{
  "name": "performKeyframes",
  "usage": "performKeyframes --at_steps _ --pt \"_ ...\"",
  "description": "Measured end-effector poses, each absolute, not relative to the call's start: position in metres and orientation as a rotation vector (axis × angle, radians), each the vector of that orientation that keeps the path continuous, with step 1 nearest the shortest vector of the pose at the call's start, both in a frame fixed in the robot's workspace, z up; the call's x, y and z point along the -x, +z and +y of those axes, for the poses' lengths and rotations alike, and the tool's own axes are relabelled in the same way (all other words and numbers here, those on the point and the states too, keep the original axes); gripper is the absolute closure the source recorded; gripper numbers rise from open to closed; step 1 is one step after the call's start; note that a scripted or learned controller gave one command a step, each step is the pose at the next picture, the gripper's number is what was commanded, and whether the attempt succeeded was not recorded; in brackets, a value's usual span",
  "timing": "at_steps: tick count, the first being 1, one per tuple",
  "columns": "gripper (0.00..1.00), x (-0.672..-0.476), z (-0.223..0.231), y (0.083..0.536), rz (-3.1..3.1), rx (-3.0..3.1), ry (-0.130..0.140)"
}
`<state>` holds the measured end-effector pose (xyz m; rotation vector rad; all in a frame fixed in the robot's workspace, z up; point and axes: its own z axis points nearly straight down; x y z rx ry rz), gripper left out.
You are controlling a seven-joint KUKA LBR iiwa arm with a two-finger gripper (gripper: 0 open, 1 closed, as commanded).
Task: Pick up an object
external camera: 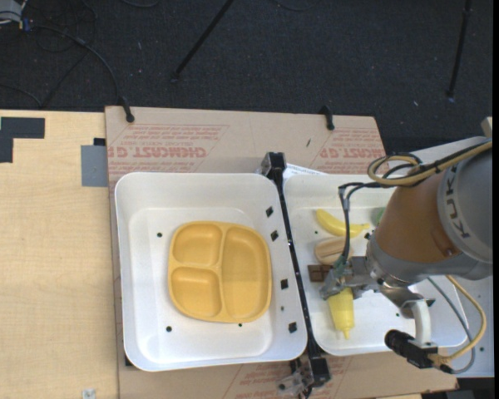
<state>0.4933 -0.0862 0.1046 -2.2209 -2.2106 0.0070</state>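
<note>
My gripper [336,284] is low in the right bin [362,345], near its left wall. Right under it lies a small yellow elongated object [342,314], whose top end touches or is covered by the gripper. Further back in this bin are a yellow banana [334,222], a tan rounded piece [330,248] and a small brown block [317,273]. The arm's grey body and orange band [412,223] cover most of the right half of the bin.
The left bin [141,223] holds a yellow divided plate [220,271] in its middle. A black divider [284,256] runs between the two bins. Cables [449,352] loop off the arm over the right bin's front corner.
</note>
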Motion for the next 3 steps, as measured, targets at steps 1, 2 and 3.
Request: performKeyframes --at_steps 1,2,3 --pt "1.0 -0.493 -0.087 0.146 -2.22 2.222 0.0" --pt "1.0 -0.49 -0.083 0.207 -2.223 2.221 -0.002" --pt "1.0 -0.491 -0.084 0.26 -2.224 2.222 -0.002"
